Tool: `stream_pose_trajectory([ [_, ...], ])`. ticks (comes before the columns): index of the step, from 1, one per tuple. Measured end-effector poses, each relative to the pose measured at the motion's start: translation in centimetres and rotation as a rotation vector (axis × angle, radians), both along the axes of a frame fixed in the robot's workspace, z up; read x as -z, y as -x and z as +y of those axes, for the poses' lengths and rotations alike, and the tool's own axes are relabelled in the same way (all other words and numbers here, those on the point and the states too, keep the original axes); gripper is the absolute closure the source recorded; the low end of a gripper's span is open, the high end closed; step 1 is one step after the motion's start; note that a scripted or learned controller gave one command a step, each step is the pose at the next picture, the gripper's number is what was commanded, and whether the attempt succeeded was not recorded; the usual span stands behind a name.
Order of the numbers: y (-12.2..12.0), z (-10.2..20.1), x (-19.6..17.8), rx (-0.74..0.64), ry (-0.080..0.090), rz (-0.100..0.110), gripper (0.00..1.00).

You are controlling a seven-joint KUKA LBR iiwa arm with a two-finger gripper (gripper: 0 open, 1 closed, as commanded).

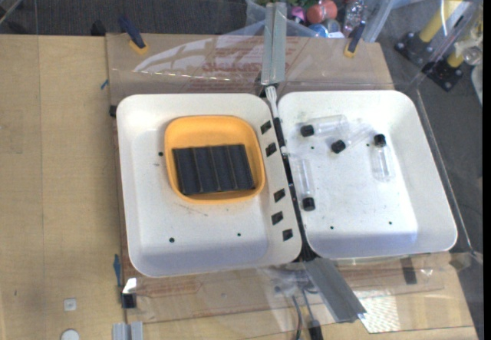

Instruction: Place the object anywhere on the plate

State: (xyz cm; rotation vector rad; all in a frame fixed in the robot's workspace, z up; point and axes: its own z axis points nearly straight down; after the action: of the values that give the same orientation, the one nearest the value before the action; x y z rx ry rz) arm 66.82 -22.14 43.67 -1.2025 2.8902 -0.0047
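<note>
Clear plastic vials with black caps point(381, 163) (four, I think) lie scattered in the right shallow white bin point(430, 185), one of them against its left wall. Over in the left white bin point(146, 208) sits the orange squarish plate point(211, 125), carrying a black ribbed slab point(213, 169). Pincer's state: can't tell.

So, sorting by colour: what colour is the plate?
Orange-yellow; the plate shows best in the camera view.
</note>
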Motion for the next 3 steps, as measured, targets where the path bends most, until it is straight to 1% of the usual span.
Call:
stream_pose_trajectory([
  [1,0.0,0.01,0.02,-0.212,0.002,0.0,1.0],
  [3,0.03,0.0,0.12,-0.981,0.007,0.001,1.0],
])
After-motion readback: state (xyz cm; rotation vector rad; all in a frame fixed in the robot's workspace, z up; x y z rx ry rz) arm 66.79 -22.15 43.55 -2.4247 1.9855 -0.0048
